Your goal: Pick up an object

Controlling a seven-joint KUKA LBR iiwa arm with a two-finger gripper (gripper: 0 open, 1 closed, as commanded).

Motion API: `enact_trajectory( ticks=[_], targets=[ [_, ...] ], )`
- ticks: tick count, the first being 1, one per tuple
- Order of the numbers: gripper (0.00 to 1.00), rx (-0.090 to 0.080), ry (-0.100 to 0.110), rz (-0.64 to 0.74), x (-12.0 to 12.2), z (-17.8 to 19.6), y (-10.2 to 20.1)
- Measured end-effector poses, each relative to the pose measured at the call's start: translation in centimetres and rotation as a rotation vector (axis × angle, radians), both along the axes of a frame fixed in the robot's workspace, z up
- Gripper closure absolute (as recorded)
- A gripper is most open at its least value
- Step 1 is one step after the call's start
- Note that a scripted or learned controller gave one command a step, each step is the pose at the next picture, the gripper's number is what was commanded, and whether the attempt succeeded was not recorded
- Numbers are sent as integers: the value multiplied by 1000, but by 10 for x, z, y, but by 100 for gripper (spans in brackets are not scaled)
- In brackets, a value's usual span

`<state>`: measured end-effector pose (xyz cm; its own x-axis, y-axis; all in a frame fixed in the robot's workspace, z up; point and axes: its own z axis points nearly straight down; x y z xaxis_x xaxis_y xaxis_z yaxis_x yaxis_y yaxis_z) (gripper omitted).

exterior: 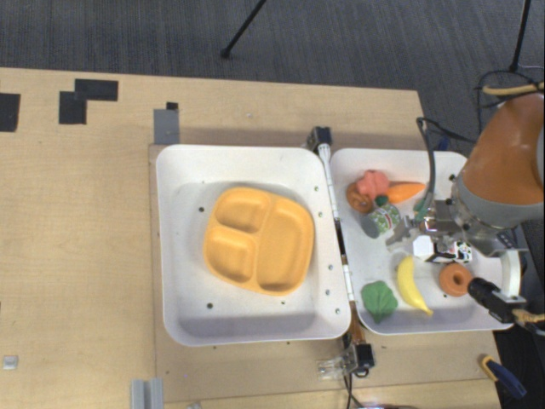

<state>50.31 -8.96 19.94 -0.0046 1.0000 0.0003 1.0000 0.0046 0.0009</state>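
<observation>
Gripper (423,235) low in right bin (443,162), among banana (412,285), can (382,218), donut (455,279), seeking pick; jaw state unclear.

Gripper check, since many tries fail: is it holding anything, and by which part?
Cannot be told. The gripper sits low in the right bin between the can and the donut, with nothing visibly between its fingers.

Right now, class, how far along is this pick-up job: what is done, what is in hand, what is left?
Done: the gripper has reached into the right bin, near the small bottle and banana. In hand: nothing visibly; the toys all lie on the bin floor. Left: grasping and lifting one. The yellow tray sits in the left bin.
</observation>
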Motion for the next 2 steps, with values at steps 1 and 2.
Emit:
enact_trajectory(
  ticks=[1, 2],
  targets=[
    [0, -1, -1, 195, -15, -105, -11],
    [100, 0, -4, 197, -14, -94, -10]
  ],
)
